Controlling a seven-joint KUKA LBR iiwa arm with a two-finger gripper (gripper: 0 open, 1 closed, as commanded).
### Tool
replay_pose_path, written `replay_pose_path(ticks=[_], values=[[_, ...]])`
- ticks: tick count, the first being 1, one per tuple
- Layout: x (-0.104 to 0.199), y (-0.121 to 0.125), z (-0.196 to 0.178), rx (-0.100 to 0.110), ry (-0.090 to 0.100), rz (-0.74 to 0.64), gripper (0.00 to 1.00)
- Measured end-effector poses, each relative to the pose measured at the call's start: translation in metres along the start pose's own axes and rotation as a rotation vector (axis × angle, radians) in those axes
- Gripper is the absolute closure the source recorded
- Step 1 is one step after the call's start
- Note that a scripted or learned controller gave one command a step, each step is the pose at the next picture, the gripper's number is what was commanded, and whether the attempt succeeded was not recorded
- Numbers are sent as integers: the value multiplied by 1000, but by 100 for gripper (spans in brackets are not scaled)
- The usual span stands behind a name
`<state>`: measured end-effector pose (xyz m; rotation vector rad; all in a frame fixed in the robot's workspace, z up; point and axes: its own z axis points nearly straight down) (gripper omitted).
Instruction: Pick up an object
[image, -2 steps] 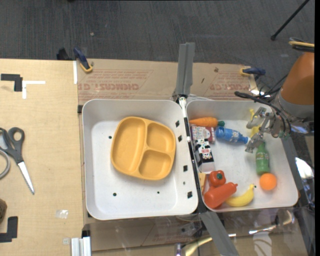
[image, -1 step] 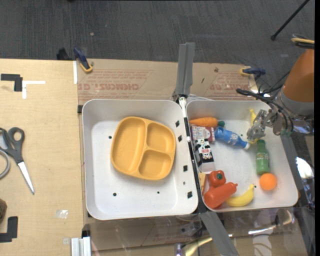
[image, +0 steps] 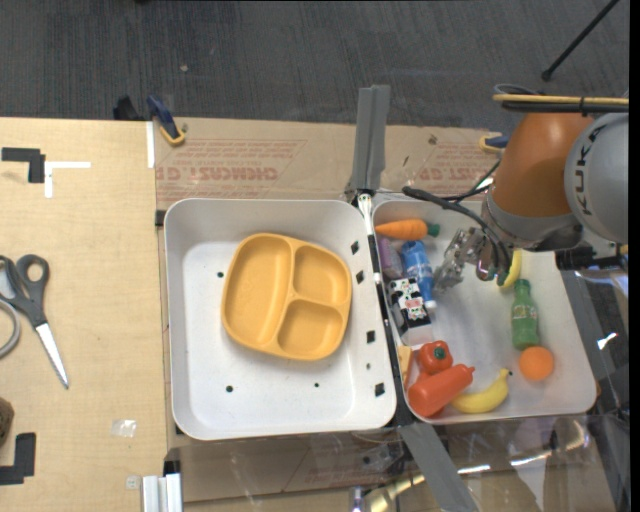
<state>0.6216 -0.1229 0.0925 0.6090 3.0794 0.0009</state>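
Your pincer, fingers too blurred to tell their state, hovers just right of the blue bottle, which lies below the carrot; crowded neighbours there could deflect a grab.

Probably a robotics lab. A wooden bench holds two white bins; left of them lie scissors and tape marks.
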Motion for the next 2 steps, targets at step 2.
replay_pose_path(ticks=[2], values=[[18,94,-140,1,-1,286,100]])
